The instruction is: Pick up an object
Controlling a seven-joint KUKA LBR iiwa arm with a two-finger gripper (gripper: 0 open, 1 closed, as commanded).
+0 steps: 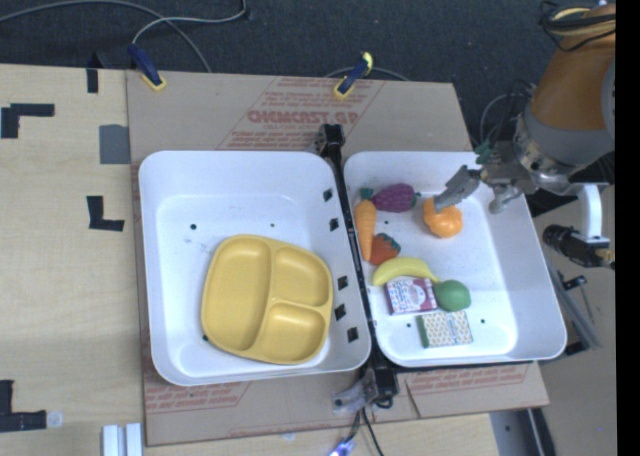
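Note:
The right bin (520, 274) holds several toy foods. An orange fruit (444, 220) lies near its far side, with a purple bunch of grapes (395, 197) to its left. Along the bin's left wall lie a carrot (366, 228), a red strawberry (385, 246) and a banana (402, 269). Nearer the front are a red and white carton (410, 295), a green lime (453, 295) and a small patterned box (444, 328). My gripper (481, 191) hangs over the bin's far right, open, with nothing between its fingers. Its left finger (457, 187) ends just above the orange fruit.
A yellow divided plate (268, 298) lies in the left bin (170, 204). A black clip joint (331, 139) sits between the bins at the back. Cardboard (290, 109) lies under both bins. The arm's orange band (575, 84) rises at the right edge.

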